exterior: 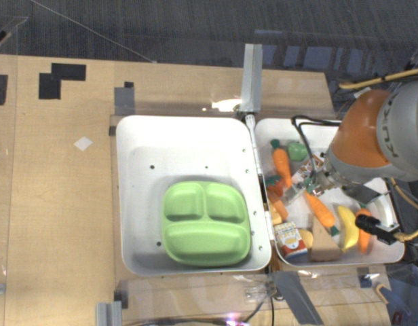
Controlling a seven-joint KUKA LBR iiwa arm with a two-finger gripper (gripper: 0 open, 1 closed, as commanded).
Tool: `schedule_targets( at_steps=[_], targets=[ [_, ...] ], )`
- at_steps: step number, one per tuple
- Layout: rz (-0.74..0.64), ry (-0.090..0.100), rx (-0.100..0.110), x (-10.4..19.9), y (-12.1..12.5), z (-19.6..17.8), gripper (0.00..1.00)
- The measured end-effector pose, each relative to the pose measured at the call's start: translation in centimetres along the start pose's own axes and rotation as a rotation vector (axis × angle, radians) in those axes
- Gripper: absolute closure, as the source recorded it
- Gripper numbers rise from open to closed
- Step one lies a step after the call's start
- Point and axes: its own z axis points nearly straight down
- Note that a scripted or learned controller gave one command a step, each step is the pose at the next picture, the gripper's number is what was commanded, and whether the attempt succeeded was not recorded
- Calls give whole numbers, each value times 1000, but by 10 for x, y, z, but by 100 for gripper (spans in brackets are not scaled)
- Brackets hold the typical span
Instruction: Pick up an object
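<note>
In the right-hand white bin (397, 253) lies a jumble of small toy foods, any of which could be picked up. An orange carrot (282, 166) lies lengthwise near the bin's left wall, with a green item (296, 151) just beside its top end. A second carrot (321, 211) lies slanted near the bin's middle, a yellow banana (348, 226) sits just to its right, and a tan block (324, 244) and a small printed carton (290, 239) rest along the near edge. My gripper (309, 179) is down among these things, between the two carrots, reaching in from the right under my orange band. Whether my fingers are spread or closed, I cannot tell; they are small and lost against the clutter, and I see nothing clearly held between them. The left-hand white bin (134, 182) holds a light green divided plate (206, 223), lying flat toward its near side. Both bins sit side by side on the pale wooden table (53, 202).
</note>
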Motion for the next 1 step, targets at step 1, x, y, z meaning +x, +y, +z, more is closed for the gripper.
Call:
schedule_targets(
  at_steps=[1],
  targets=[
    [-10, 2, -6, 2, 4, -12, 100]
  ],
)
